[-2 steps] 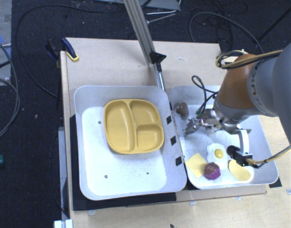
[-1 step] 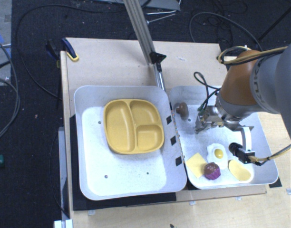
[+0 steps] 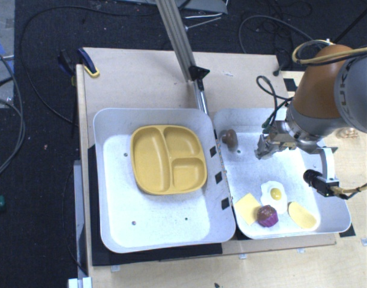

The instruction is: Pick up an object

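Fingers: cannot tell whether apart or together; nothing visibly between them. Gripper (image 3: 265,149) hangs low over the right bin (image 3: 246,120), above its bare middle. Brown lump (image 3: 229,138) sits near, toward the bin's left wall. Egg (image 3: 274,193), cheese (image 3: 247,208), purple piece (image 3: 267,216), yellow slice (image 3: 302,215) cluster at the near edge. Yellow tray (image 3: 169,159) fills the left bin (image 3: 111,179). Looks like the approach step: next it must settle on one item and descend squarely over it.

A robot lab: a bench (image 3: 141,77) with two white bins (image 3: 111,221), loose cables (image 3: 45,23) on dark floor.
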### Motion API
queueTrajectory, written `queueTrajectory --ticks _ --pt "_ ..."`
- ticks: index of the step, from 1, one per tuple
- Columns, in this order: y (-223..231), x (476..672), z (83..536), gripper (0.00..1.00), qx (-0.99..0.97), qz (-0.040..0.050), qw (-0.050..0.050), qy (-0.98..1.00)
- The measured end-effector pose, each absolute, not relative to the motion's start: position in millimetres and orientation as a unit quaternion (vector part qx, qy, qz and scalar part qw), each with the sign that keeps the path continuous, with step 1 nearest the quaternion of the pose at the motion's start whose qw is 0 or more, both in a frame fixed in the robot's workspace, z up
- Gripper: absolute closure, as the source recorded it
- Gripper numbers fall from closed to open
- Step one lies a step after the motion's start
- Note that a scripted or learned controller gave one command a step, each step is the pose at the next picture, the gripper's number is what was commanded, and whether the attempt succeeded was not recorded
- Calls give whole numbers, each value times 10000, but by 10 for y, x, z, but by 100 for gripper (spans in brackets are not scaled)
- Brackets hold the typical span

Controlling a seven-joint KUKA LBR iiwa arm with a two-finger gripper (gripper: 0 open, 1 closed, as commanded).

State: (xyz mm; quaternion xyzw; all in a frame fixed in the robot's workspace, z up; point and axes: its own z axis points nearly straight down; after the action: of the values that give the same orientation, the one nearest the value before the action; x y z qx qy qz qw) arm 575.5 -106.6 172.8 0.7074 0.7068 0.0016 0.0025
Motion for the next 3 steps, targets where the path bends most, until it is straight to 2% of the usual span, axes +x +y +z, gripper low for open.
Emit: queueTrajectory --ticks 1,2,3 --pt "-1067 5768 2108 100 7064 14 24 7078" --pt "-532 5753 2252 100 7043 15 3 7099" --pt "-12 5703 2164 100 7043 1 -13 7099"
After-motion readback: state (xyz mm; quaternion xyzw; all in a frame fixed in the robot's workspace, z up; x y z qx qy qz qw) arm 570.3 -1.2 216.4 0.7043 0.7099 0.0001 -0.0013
